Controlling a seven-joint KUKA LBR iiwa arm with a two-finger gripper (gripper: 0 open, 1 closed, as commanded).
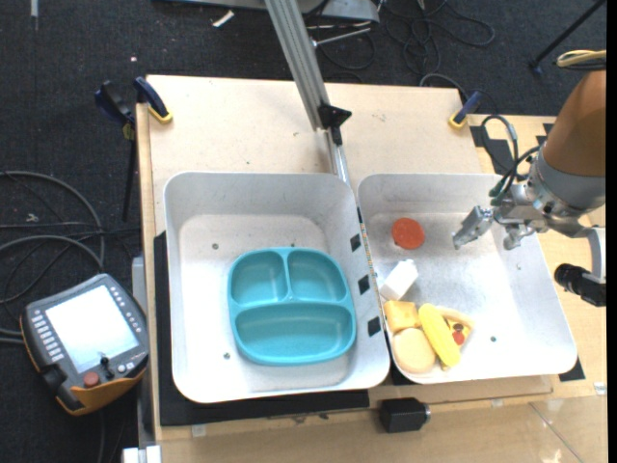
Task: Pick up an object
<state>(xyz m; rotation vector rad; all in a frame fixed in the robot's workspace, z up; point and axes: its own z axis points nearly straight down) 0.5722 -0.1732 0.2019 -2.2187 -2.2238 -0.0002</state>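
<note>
Gripper [487,228]: I saw it released, grasping nothing, over the right bin [540,307].
Progress: I judged no object picked; red disc [408,232] nearest.

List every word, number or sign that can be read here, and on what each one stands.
None can be read.
Pendant: its screen shows blank white and its buttons are too small to read.
Black tags on the wall between the bins: too small to read.
</note>
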